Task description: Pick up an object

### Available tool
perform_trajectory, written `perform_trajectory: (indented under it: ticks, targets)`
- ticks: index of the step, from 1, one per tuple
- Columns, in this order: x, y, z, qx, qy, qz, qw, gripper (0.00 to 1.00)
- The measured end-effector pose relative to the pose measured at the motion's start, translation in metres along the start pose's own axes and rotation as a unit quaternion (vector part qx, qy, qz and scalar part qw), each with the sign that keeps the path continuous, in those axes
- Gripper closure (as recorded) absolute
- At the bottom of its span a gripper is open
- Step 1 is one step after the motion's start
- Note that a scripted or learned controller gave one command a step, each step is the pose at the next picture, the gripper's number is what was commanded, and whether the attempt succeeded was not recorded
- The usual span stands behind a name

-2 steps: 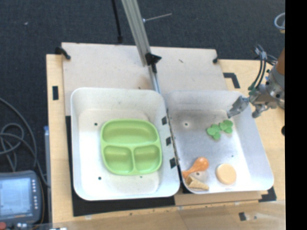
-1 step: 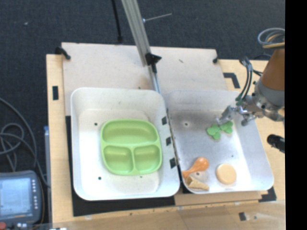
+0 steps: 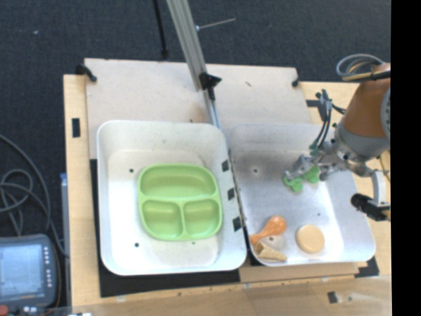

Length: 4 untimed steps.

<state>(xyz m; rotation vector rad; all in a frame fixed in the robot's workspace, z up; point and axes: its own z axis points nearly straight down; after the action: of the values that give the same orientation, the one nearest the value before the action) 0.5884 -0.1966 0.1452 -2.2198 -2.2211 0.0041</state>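
My gripper (image 3: 304, 171) is low over the right bin (image 3: 263, 150), near the bin's middle right. A small green object (image 3: 293, 180) lies right at its tip, with green showing on both sides of the grey tip. At the bin's front lie an orange spoon-shaped piece (image 3: 272, 228), a tan round disc (image 3: 310, 238) and a tan wedge (image 3: 270, 251). The arm's orange band (image 3: 366, 110) shows at the right edge.
The left bin (image 3: 118, 143) holds a light green divided plate (image 3: 179, 201). A slanted metal pole (image 3: 187, 31) rises from between the bins at the back. The right bin's left half is bare white floor. A screen (image 3: 23, 268) sits off the bench at lower left.
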Motion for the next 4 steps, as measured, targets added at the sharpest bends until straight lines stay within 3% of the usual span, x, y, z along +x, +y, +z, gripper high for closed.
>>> perform_trajectory:
  ticks: [1, 3, 4]
  targets:
    - [-0.002, 0.001, -0.015, -0.004, -0.001, 0.002, 1.0, 1.0]
    - [0.001, 0.007, -0.125, -0.006, -0.001, -0.002, 1.0, 1.0]
    - [0.0, 0.008, -0.157, -0.004, -0.001, -0.002, 1.0, 1.0]
